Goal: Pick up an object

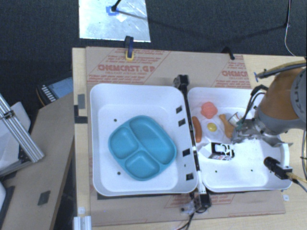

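Presently logged on the table (120, 61): left bin (139, 92) holding a blue divided tray (141, 147); right bin (240, 178) holding a pink lump (209, 109) at 11 o'clock, a yellow piece (211, 127) beside an orange sausage (197, 129) at 9 o'clock, and a black-and-white item (222, 151) near centre. Hand (236, 134) lowered in the right bin just at 3 o'clock of the yellow piece, touching a brown stick (226, 122); open or closed, cannot tell.

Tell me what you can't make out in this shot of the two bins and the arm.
- Gripper: too small and blurred in the camera view to tell open from shut, or whether it holds anything.
- Arm: cut off by the right edge.
- Right bin: its right wall is partly covered by the arm.
- Black and white item: too small to identify.
- Orange piece: its lower end meets the gripper, contact unclear.
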